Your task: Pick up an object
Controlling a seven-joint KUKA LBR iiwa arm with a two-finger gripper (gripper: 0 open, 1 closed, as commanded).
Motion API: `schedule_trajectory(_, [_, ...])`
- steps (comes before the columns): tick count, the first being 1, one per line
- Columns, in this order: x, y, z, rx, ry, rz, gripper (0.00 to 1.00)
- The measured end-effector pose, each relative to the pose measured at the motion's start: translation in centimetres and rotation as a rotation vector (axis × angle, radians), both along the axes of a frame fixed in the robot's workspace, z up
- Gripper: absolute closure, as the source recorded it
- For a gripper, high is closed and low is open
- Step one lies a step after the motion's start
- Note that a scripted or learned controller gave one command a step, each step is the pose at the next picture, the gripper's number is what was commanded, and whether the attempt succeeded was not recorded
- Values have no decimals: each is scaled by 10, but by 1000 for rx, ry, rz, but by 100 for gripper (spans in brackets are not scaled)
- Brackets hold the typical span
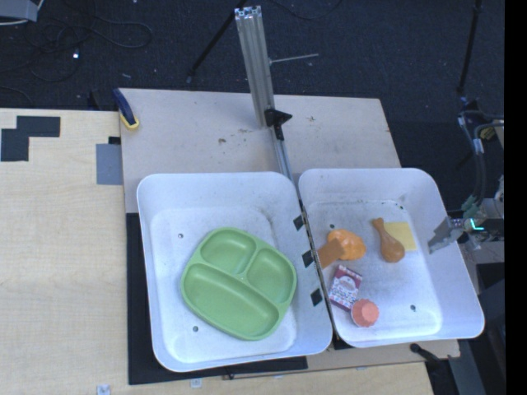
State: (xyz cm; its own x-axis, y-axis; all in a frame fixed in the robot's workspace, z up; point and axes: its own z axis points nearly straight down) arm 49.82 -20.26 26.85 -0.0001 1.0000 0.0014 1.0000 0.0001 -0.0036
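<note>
A: Where does the tool (451, 235) sit?

B: At the right edge of the view, just over the outer rim of the right bin (428, 319). It is a small grey shape with a green light close beside it. Whether it is wide or narrow, I cannot tell. It is too small and blurred. Nothing shows in it.

A: And the things to pick?

B: All in the right bin. An orange drumstick-shaped toy (387, 240) lies tilted in the upper middle, its thick end toward the front, lying partly over a yellow block (403, 234) just to its right. Left of them, near the bin's inner wall, sits an orange rounded toy (342, 244). In front of that lies a small red and white packet (345, 287), and touching or nearly touching its front corner is a round salmon-coloured piece (364, 312).

A: The left bin?

B: The left bin (156, 212) holds a green divided plate (239, 282) with three compartments, lying flat in the middle.

A: Anything else on the tabletop (198, 130)?

B: A metal post (255, 60) stands behind the bins, near where they meet, and a blue and yellow item (126, 109) lies at the back left corner.
</note>
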Motion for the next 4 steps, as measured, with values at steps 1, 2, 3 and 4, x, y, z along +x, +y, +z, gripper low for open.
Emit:
schedule_trajectory(1, [0, 0, 0, 0, -1, 0, 0])
schedule_trajectory(2, [-7, 3, -61, 2, 4, 0, 0])
schedule_trajectory(3, [-12, 13, -112, 3, 5, 0, 0])
schedule_trajectory(4, [-15, 14, -156, 2, 4, -1, 0])
